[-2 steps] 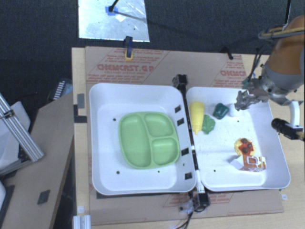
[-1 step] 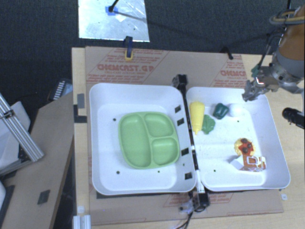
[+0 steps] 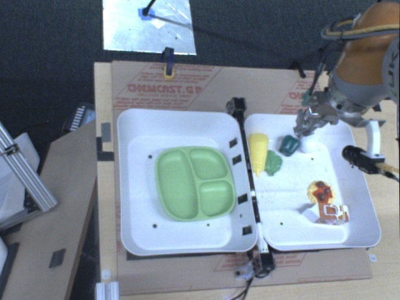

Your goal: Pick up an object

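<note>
While the gripper (image 3: 306, 125) hangs over the far part of the right bin (image 3: 359, 230), a good pick means dropping straight down on one piece and closing across its narrow side, clear of its neighbours. From where I stand I cannot tell how the gripper is set, released or clenched.

Closest is the teal piece (image 3: 289, 145), just left of the tip and a little nearer. Left of that lie the green lump (image 3: 273, 162) and the yellow bottle (image 3: 258, 152), touching. A red-and-yellow toy (image 3: 320, 192) sits well nearer. A green plate (image 3: 192, 182) rests in the left bin (image 3: 134, 167).
</note>
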Controlling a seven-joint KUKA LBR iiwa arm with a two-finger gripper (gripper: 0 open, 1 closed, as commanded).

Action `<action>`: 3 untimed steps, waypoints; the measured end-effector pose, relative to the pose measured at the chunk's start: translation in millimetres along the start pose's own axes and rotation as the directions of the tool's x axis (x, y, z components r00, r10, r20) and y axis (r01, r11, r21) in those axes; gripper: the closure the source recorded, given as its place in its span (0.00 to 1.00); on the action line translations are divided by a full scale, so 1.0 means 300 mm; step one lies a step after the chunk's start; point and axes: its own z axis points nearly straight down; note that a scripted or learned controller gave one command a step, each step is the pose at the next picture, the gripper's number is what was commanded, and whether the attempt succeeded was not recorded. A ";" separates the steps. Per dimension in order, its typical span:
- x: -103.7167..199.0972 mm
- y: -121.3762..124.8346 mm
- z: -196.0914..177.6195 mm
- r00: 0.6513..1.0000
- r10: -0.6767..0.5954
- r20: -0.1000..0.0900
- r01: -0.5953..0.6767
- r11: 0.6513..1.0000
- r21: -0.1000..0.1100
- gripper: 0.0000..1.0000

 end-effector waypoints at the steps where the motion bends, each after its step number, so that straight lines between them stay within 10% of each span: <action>1: 0.200 0.003 -0.014 1.000 -0.001 -0.001 0.001 1.000 -0.001 1.00; 3: 0.557 0.005 0.050 1.000 -0.001 -0.001 0.001 1.000 0.002 1.00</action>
